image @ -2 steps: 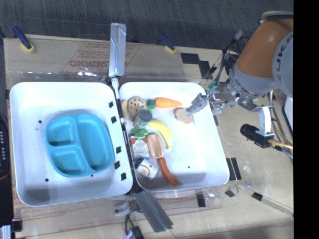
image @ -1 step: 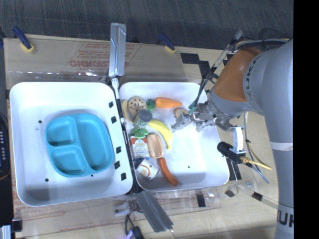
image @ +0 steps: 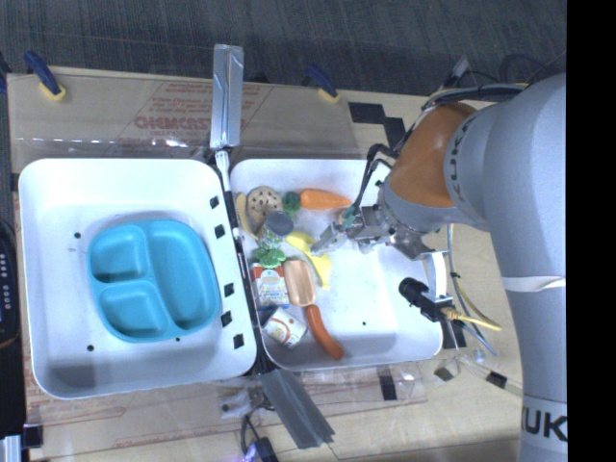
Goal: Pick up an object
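The end effector (image: pixel 337 237) is seen low inside the right bin (image: pixel 385 301), pointing toward the pile of toy food along that bin's left side. Whether it is clenched or released cannot be told, and nothing can be made out as grasped by it. Just beside its tip a yellow piece (image: pixel 306 248) is lying, and above it an orange carrot (image: pixel 322 199) is set near the bin's far wall. A round tan biscuit (image: pixel 260 202) and a grey lid (image: pixel 278 223) are found further left, with a green leafy piece (image: pixel 269 255) below them. A tan bun (image: pixel 298 281) and an orange-red sausage (image: pixel 323 337) are laid nearer the front, next to a small printed carton (image: pixel 283 326). In the left bin (image: pixel 58 210) a blue divided tray (image: pixel 152 278) is placed. Both bins are carried by the desk (image: pixel 115 104).
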`<act>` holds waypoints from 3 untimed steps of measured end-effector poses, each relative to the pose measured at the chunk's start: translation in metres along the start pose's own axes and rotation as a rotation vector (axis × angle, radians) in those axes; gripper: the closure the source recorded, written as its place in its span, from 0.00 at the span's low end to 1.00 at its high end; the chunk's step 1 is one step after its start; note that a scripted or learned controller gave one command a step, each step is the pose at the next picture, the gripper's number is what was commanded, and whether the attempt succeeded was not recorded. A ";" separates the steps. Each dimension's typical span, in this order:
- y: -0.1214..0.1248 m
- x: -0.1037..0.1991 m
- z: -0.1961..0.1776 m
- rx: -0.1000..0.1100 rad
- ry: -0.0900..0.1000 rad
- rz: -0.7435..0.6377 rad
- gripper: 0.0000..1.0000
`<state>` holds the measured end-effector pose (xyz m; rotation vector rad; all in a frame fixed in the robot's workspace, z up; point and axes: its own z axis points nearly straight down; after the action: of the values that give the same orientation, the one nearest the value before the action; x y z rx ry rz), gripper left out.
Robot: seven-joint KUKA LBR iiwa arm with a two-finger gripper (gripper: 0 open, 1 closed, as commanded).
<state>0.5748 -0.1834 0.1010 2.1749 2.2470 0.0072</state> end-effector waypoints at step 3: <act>0.001 0.057 0.007 0.010 0.007 -0.154 0.00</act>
<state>0.5742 -0.1265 0.0935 2.0035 2.4161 0.0016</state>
